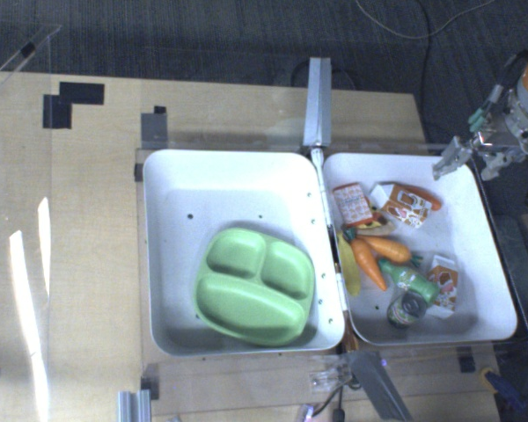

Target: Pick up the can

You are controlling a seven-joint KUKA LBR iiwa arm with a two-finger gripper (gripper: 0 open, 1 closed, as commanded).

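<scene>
Gripper: sits up at the far right corner of the right bin (502, 262), over its rim; gripper (465, 155) has nothing between its fingers, and honestly whether they're spread or pinched, can't tell from this angle.

Arm: comes in from the right edge, grey with a bit of orange showing at the top.

Can: the can (408, 309) is lying in the near part of the right bin, round end facing up toward the camera, well apart from the gripper.

Stuff crowding the can: a green bottle (411, 280) lies right against its far side, and a small printed packet (445, 281) sits just to its right. Two carrots (380, 253) lie just beyond the bottle, with a yellow banana (349, 271) along the bin's left wall.

Far end of the right bin: a red-and-white card (353, 203) and a white and orange carton (407, 203), side by side, between the gripper and the pile.

Left bin: the left bin (172, 200) holds a green divided tray (257, 285), flipped over as far as I can see, sitting toward the near right.

Between bins: a metal post (318, 104) runs away on the far side.
</scene>
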